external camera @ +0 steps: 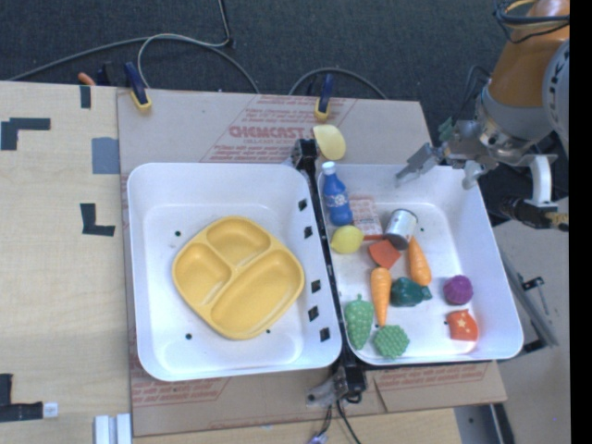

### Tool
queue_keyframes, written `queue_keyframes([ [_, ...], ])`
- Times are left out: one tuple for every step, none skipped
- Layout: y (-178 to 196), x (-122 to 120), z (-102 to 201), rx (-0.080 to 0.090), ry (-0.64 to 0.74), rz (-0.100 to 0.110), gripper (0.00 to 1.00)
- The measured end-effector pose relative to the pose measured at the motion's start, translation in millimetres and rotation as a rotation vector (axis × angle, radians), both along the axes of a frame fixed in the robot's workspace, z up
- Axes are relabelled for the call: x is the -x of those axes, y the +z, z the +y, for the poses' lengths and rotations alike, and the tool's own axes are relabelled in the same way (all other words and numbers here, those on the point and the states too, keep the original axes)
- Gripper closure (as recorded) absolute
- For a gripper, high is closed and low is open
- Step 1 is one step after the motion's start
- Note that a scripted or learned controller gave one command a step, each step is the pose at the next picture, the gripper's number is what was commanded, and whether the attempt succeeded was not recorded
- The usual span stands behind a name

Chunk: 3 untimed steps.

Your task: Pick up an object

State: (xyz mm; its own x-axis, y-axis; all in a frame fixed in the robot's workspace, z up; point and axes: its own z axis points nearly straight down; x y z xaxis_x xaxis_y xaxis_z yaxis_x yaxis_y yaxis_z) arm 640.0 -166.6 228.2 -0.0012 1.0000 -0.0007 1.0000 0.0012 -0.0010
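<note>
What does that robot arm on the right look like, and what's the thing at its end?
The arm is bulky and rounded, orange above with grey sections below. At its end sits a grey metal pincer with two thin, dark-tipped prongs. A white part with a dark cable hangs beside the wrist.

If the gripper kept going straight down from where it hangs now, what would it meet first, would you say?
Probably the right bin's far rim or the bare floor just inside it. The gripper hangs above that corner, away from the toys. Depth is unclear.
</note>
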Motion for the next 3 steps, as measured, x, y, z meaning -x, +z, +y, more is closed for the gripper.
queue_keyframes([
  [-112.5,47.9,49.5,0.0,-0.001,-0.01,0.0],
  [-142.8,126.7,22.7,0.0,-0.002,0.0,0.0],
  [-143.0,25.0,48.4,-0.001,0.002,-0.004,0.0],
])
